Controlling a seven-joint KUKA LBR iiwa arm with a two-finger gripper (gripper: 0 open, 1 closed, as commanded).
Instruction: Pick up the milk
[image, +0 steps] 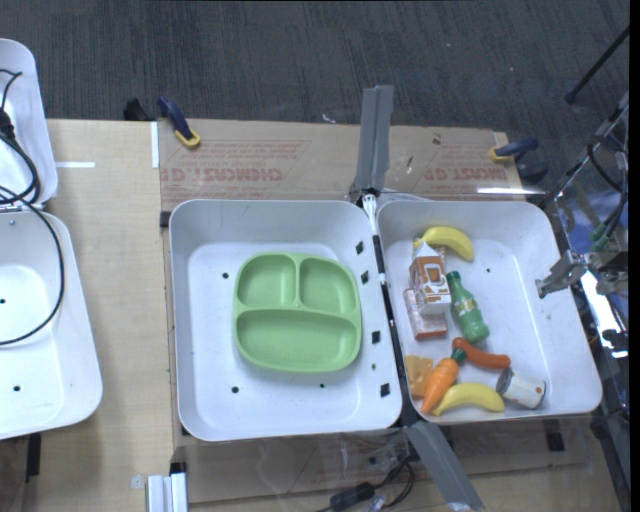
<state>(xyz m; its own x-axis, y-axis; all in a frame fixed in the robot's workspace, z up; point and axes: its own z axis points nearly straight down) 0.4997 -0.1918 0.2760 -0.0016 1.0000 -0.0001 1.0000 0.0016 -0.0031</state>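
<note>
The milk (429, 277) is a small white carton with an orange-brown label. It lies in the right bin (530, 240), left of centre, with its top toward the back. A green bottle (467, 309) lies against its right side and a yellow banana (447, 240) sits just behind it. My gripper (568, 274) shows as a grey metal piece over the bin's right rim, well to the right of the milk and apart from it. Nothing can be seen in its hold.
The left bin (200, 300) holds a green divided plate (297, 312). At the front of the right bin lie a carrot (437, 383), a red pepper (482, 355), a second banana (472, 398) and a small can (522, 388). A blue clamp (178, 122) sits at the bench's back.
</note>
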